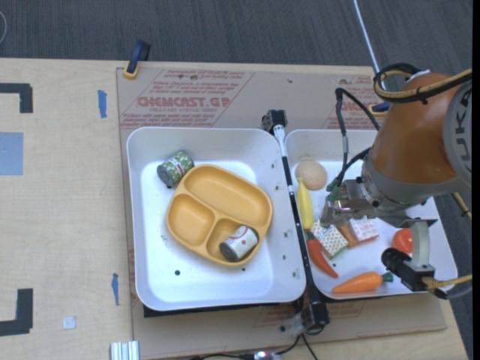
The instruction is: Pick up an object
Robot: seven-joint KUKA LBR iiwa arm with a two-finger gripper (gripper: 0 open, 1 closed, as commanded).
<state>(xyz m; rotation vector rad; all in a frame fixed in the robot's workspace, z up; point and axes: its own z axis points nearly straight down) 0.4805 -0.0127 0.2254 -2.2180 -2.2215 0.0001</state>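
Note:
My gripper (337,210) hangs low over the middle of the right bin (447,255), under the orange wrist band. Directly below it lie a checkered packet (330,240) and an orange-and-white packet (363,231). A beige egg-shaped ball (310,175) lies at the bin's back left, with a yellow banana-like piece (304,205) along the left wall. A red chilli (318,257) and a carrot (360,282) lie near the front, and a red tomato (403,240) sits at the right, partly hidden by the arm's black fitting.
The left bin (142,201) holds a yellow divided plate (217,208) with a small can (240,242) lying in one compartment, and a green can (175,168) by its back left. Cables run from the arm over the right bin's back edge.

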